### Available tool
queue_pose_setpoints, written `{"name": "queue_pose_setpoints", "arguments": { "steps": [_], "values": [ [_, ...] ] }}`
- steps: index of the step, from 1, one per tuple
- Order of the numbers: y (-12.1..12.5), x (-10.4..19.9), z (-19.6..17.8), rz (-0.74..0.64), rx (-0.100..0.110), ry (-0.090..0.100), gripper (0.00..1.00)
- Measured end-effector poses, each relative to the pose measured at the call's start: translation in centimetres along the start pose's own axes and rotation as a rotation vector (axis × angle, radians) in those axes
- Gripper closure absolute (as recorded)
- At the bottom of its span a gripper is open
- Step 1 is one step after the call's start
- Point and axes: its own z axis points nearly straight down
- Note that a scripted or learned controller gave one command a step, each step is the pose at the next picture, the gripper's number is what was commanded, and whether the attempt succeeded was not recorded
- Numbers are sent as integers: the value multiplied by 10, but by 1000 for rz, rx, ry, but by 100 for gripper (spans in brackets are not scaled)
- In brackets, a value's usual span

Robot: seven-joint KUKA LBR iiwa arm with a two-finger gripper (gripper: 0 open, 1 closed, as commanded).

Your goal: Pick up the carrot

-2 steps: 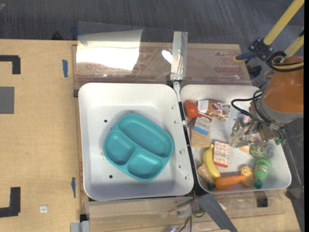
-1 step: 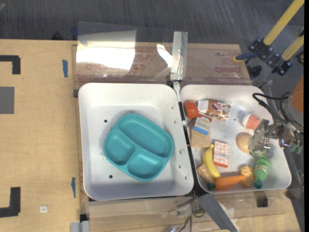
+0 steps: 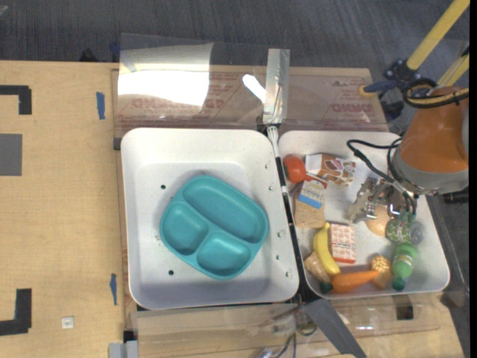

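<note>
Carrot lies at the right bin's near rim, just beside the banana, long axis running left-right along that rim. Gripper hangs above mid-bin, clamped on nothing; carrot lies nearer the camera from it.

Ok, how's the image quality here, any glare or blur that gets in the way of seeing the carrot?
Camera view: strong glare on the clear sheet behind the left bin; the carrot is evenly lit and readable; the gripper is soft and cluttered; the teal tray casts a soft shadow.
</note>
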Motion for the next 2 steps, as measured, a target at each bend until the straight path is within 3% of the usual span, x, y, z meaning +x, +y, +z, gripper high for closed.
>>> {"name": "queue_pose_setpoints", "arguments": {
  "steps": [1, 2],
  "values": [
    [-72, 47, -35, 7, 3, 12, 100],
    [-44, 45, -101, 47, 1, 2, 100]
  ]
}}
